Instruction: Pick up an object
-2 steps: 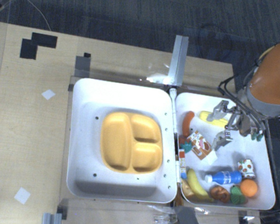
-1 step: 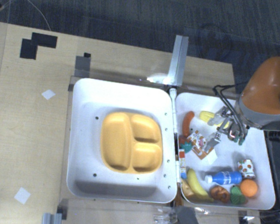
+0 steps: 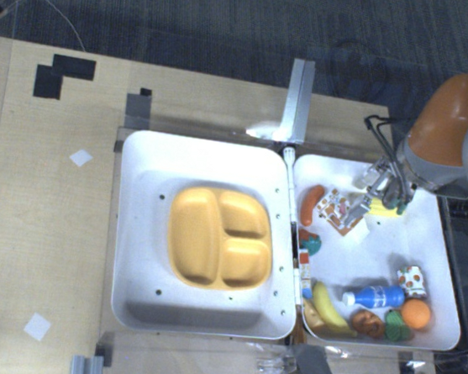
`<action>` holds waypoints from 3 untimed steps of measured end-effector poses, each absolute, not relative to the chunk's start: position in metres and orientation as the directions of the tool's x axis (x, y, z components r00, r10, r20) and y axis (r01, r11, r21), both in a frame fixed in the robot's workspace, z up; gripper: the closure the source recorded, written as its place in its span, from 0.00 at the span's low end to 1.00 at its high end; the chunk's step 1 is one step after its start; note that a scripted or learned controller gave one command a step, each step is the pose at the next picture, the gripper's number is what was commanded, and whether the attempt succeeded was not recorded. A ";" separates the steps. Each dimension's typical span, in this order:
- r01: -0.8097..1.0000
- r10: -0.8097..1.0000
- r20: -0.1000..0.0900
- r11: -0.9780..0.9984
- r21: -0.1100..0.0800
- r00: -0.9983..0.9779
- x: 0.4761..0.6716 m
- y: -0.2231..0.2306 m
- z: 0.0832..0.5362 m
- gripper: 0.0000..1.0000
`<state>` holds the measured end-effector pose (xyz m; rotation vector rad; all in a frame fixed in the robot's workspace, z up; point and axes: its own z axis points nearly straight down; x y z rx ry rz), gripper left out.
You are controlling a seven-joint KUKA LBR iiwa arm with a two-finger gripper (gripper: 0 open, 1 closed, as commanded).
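Fingers of the gripper (image 3: 379, 191) sit low over the back of the right bin (image 3: 447, 276), but you cannot tell from this angle whether they are spread or pressed together, and nothing shows plainly between them. You see the tip just beside a small yellow block (image 3: 384, 209) and close to a patterned packet (image 3: 339, 210) that lies tilted to its left. The arm (image 3: 457, 125) comes in over the bin's far right corner, so you have little room there against the back rim.

Along the divider you find a red sausage (image 3: 311, 203), a small red piece (image 3: 305, 232) and a teal piece (image 3: 311, 245) below it. The front of the bin is crowded: a banana (image 3: 328, 307), a blue bottle (image 3: 374, 297), a spotted carton (image 3: 410, 280), an orange (image 3: 415, 314), a brown fruit (image 3: 367, 323) and a green piece (image 3: 394, 330) lie near or touching one another by the front rim. The middle of the floor between the packet and the bottle gives you open room.

In the left bin (image 3: 138, 212) a yellow divided tray (image 3: 219, 238) rests at the centre, well apart from all four walls.
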<state>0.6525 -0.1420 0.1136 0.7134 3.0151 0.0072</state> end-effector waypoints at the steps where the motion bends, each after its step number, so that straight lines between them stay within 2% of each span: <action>1: 0.495 0.495 -0.036 0.869 0.012 -0.868 0.646 -0.207 0.116 0.00; 2: 0.609 0.609 -0.012 0.793 0.006 -0.793 0.667 -0.209 0.109 0.00; 3: 0.707 0.707 -0.049 0.707 0.026 -0.705 0.639 -0.189 0.111 0.00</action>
